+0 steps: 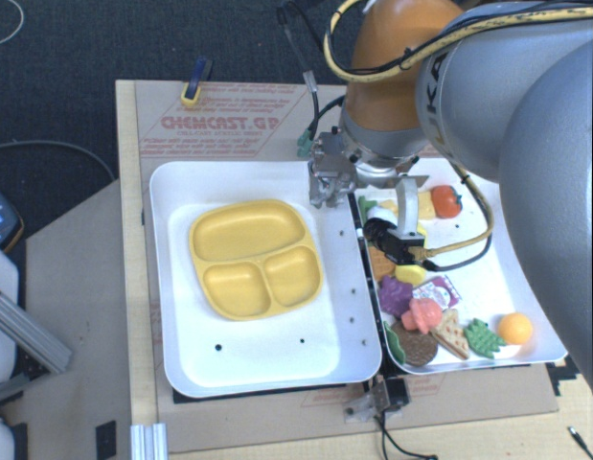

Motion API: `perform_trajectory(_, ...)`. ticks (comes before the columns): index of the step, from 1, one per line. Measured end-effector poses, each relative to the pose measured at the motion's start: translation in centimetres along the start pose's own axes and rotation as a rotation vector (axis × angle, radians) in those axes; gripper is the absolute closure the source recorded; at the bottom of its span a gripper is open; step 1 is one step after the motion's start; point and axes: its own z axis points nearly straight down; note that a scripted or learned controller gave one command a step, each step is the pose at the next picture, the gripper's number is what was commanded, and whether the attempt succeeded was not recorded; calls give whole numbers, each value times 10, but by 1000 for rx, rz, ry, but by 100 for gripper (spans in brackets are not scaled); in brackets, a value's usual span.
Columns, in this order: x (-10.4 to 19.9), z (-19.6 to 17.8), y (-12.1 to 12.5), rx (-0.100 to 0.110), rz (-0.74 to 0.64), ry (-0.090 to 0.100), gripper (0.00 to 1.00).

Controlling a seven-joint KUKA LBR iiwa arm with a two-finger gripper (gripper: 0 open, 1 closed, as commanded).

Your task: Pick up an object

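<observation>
Approaching for pick: gripper (365, 192) hovers over right bin (488, 281) at its far-left corner; grip state can't be told; toy foods, e.g. purple grapes (397, 295), line bin's left edge; next req. descent onto one item.

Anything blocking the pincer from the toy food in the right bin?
Nothing visible does. The pincer hangs where the left bin meets the right bin; the toy food lies just beside it. The arm hides part of that bin.
</observation>
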Motion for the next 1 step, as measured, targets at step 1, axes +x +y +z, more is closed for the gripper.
perform_trajectory(1,-19,-8,-9,3,4,-1,100)
